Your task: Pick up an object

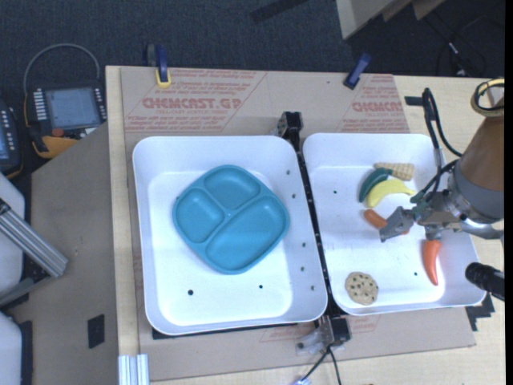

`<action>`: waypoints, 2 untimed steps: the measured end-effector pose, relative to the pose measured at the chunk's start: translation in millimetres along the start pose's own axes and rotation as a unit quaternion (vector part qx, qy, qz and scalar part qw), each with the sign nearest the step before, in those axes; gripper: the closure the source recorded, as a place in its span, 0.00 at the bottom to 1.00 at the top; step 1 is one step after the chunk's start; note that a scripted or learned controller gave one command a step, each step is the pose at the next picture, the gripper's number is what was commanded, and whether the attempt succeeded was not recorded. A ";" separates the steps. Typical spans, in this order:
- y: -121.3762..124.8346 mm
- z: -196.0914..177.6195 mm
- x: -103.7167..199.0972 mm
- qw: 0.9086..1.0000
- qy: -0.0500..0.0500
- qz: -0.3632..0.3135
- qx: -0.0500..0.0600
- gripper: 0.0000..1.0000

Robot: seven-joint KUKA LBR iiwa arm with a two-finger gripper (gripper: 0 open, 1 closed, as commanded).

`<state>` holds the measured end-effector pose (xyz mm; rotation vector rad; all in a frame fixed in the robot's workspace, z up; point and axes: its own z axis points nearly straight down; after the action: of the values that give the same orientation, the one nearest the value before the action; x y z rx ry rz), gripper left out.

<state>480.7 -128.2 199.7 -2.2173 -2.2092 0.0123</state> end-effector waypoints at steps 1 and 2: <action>3.0 -5.8 0.3 1.000 -0.001 -0.002 -0.006 0.00; 8.7 38.7 2.9 1.000 0.000 -0.002 -0.004 0.00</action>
<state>488.9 -125.2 160.8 -2.2176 -2.2173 0.0040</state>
